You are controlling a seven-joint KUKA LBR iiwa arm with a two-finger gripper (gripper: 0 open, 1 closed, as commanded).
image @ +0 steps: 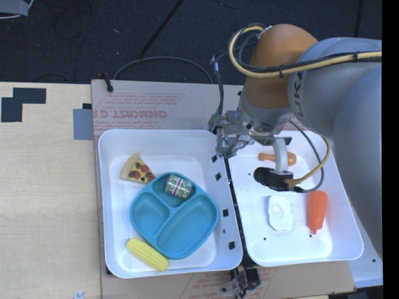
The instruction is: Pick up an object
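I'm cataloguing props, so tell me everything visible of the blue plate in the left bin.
The blue plate is a rounded three-compartment dish, plastic by its look, lying flat in the left bin. A small green striped can lies in its top compartment; the other two are bare. The yellow corn sits at its lower-left rim.

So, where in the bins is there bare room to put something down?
Right bin: the front strip below egg and carrot. Left bin: the back, right of the pizza. Also the plate, its two big compartments. Crowded: around the gripper.
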